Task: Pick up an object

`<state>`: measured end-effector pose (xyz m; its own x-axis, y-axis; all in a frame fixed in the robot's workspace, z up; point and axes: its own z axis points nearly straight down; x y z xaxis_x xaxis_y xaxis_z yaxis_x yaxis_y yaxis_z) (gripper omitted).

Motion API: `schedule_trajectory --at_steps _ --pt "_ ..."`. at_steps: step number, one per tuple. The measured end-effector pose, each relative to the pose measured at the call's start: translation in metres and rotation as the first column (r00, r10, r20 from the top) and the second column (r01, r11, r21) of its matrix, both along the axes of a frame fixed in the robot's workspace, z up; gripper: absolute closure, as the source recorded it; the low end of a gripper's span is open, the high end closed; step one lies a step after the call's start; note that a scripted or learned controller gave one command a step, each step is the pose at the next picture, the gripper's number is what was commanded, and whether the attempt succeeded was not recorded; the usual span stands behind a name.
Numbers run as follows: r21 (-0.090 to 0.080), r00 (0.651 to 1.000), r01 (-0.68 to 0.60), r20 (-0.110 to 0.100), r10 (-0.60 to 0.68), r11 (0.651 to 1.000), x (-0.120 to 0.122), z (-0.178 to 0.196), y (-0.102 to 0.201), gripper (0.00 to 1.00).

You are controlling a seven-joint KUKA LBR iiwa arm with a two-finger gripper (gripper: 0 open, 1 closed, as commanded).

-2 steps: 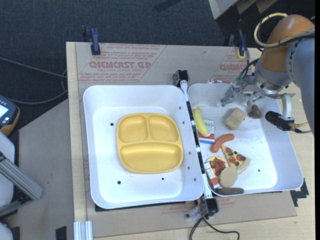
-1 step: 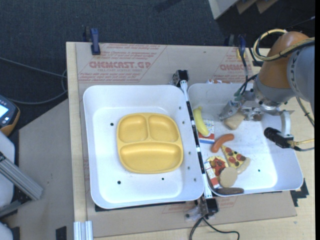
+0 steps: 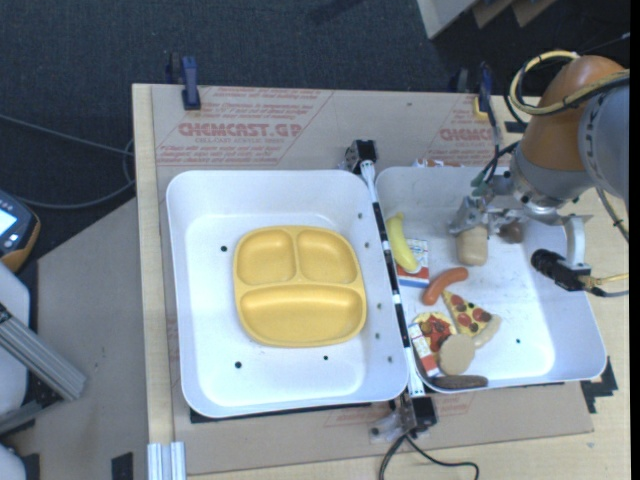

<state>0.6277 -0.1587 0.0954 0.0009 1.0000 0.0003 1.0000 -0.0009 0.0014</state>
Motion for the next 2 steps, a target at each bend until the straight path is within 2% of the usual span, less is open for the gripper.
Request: schedule_trajectory --at_steps 1,2 --pt "0.003 1.0 -0.015 0.013 0.015 1.0 0.04 0.097 0.119 1.0" --pt "0.002 1.0 -0.005 -0.006 0.005 1.0 -0.021 0.106 0.157 1.0"
